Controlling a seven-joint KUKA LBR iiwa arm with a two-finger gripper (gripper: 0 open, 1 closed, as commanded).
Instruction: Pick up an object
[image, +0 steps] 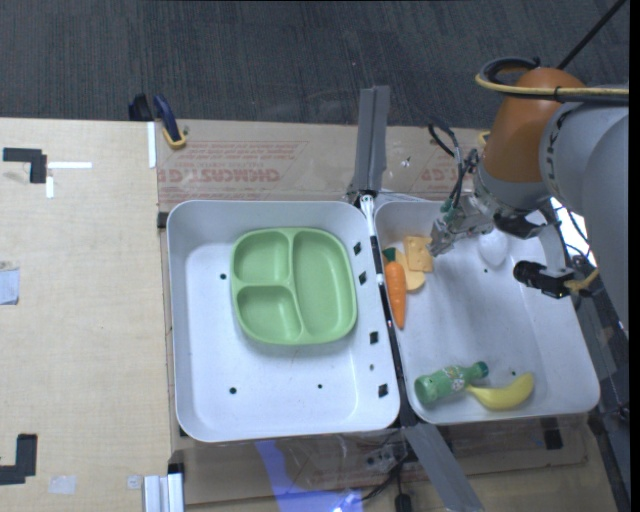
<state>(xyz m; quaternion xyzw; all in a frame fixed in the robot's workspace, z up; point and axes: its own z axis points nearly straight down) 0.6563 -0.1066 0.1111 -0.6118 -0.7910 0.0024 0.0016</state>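
The claw (441, 238) is lowered into the right bin (520, 330), just beside a yellow block (418, 255) w/ a carrot (396, 292) touching it; open or clenched can't be told. A green bottle (449, 382) and banana (503, 392) are seen near the front. A green plate (294, 286) is held in the left bin (200, 330).
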